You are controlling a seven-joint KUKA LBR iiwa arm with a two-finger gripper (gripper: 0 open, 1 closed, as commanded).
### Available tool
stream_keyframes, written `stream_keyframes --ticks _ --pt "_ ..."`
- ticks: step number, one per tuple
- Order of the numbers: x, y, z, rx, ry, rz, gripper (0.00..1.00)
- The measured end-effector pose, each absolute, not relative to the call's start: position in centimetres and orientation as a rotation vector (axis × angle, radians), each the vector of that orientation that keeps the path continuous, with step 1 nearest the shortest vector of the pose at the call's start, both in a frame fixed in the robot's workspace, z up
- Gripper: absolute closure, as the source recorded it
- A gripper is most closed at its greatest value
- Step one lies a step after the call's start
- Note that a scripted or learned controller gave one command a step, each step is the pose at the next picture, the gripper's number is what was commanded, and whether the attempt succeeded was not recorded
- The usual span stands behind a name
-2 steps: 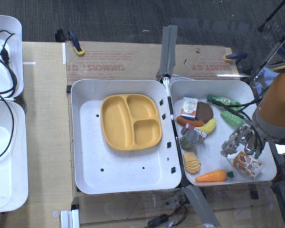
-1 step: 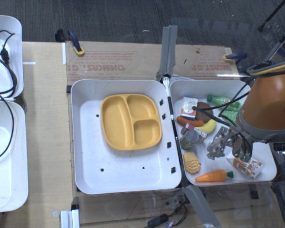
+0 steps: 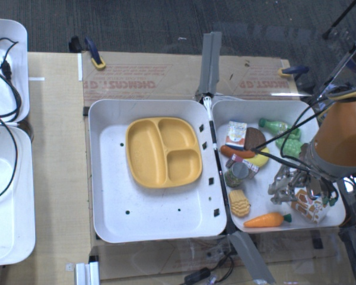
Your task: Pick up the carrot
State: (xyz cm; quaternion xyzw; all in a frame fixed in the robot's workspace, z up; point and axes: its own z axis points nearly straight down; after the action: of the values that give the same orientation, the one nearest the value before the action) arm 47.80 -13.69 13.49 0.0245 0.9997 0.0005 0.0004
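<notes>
The carrot [image 3: 266, 220] lies at the near edge of the right bin [image 3: 258, 108]. The gripper [image 3: 286, 186] hovers just beyond it; can't tell how it's set.

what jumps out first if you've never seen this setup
The yellow divided plate lies alone in the left bin and draws the eye first. The right bin is a crowded jumble of toy food, with the carrot lying near its front edge. The arm's orange band looms at the right, its pincer hanging just above the carrot's spot.
</notes>
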Motion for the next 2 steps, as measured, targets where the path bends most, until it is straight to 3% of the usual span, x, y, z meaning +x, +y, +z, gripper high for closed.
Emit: stream_keyframes --ticks 1,2 --pt "47.94 -13.67 14.41 0.085 3.136 0.004 1.00" --pt "47.94 -13.65 14.40 0.084 3.137 0.004 0.00"
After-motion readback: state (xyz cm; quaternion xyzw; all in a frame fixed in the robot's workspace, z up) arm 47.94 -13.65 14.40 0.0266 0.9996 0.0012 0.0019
